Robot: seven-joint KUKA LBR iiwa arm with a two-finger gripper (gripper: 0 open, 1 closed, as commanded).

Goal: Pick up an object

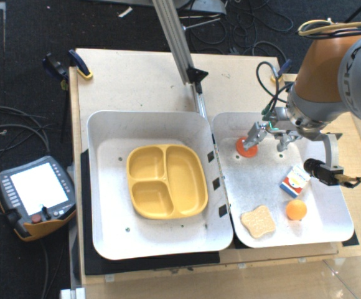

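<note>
Red disc (247, 148), the object nearest the gripper, lies flat in the rear-left part of the right-hand white bin (330, 229), close to the wall shared with the left bin; being round, it shows no long axis and no pointing direction. Gripper (267, 141) hangs over that same corner, its two fingers spread apart: the left fingertip stands on or just over the disc's rear edge, the right finger is apart from it to the right, and nothing is seen between them. Arm (330, 67), grey with an orange band, reaches in from the right. Elsewhere in the right bin: a small carton (294, 182), white, blue and red, tilted, with its long axis on a diagonal; an orange ball (296, 210) just in front of it; a slice of toast (257, 222) near the front wall. Left white bin (106, 129) holds a yellow three-compartment plate (167, 180), lying flat near its centre.
</note>
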